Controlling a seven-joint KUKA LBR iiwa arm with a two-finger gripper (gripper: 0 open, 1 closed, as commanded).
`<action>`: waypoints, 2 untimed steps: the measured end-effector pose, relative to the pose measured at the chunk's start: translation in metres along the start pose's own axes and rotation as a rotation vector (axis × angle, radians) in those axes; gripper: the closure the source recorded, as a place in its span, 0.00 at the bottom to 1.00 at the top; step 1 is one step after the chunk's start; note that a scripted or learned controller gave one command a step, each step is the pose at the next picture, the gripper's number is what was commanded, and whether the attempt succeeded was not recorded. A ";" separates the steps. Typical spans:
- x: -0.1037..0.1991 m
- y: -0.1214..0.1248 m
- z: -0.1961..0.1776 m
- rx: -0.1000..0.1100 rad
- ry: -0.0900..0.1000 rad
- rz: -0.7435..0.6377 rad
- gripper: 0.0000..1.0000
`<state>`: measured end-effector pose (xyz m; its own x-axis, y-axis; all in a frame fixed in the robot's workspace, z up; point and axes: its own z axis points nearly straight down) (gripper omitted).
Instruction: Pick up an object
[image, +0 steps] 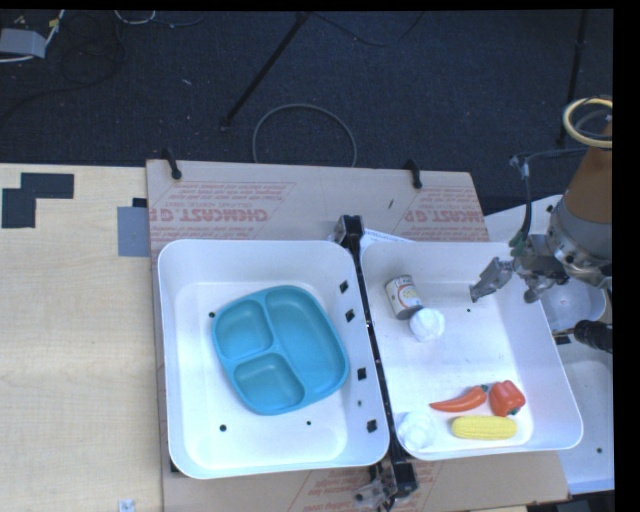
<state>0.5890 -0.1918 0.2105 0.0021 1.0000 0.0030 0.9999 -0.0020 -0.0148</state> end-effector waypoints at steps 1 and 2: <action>0.000 0.003 -0.008 -0.012 -0.002 -0.002 0.00; -0.002 0.009 0.053 -0.010 -0.002 -0.002 0.00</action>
<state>0.5969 -0.1939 0.1572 -0.0004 1.0000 0.0011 1.0000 0.0004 -0.0050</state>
